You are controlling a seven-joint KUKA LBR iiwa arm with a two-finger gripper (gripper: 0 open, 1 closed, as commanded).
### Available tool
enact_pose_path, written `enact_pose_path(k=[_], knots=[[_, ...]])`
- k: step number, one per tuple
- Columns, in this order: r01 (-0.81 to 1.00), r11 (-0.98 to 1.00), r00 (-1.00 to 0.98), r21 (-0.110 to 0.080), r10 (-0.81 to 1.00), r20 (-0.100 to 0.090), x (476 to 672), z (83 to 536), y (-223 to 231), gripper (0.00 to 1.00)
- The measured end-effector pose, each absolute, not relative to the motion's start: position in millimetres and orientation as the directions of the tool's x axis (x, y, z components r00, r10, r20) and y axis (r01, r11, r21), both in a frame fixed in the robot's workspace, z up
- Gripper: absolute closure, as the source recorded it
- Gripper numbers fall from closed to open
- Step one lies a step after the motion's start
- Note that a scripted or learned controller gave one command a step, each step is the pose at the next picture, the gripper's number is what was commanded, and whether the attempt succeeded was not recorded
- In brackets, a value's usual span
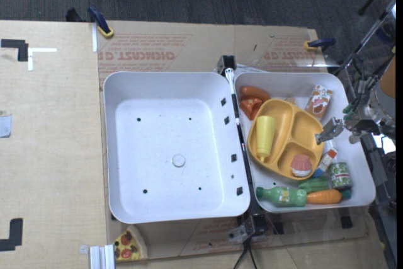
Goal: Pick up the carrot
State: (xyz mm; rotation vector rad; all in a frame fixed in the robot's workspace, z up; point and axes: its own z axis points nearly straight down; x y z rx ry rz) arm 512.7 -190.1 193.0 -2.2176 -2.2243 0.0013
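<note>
Carrot (pixel 324 197) at right bin's (pixel 356 201) near edge beside green bottle (pixel 283 196), gripper (pixel 337 129) open above yellow tray (pixel 286 135), holding nothing, mirrored print on cardboard (pixel 148 55), unreadable.

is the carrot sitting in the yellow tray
No, the carrot lies on the floor of the right bin near its front wall, beside the green bottle and outside the yellow tray.

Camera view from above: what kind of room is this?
Probably a robot lab. Two shallow white plastic bins sit clamped on cardboard, toy food like the orange plastic carrot fills one, and a metal two-finger gripper hangs over it.
</note>
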Motion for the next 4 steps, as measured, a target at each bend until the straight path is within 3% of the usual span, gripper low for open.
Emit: enact_pose_path(k=[1,2,3,4], knots=[[1.000,0.031,-0.031,0.004,1.000,-0.002,552.7,93.3,-191.1,0.00],[1.000,0.024,-0.024,0.010,1.000,-0.013,553.5,104.4,-197.6,1.00],[1.000,0.028,-0.028,0.005,1.000,-0.004,553.4,102.9,-192.5,0.00],[1.000,0.027,-0.027,0.006,1.000,-0.007,554.1,112.0,-194.3,1.00]])
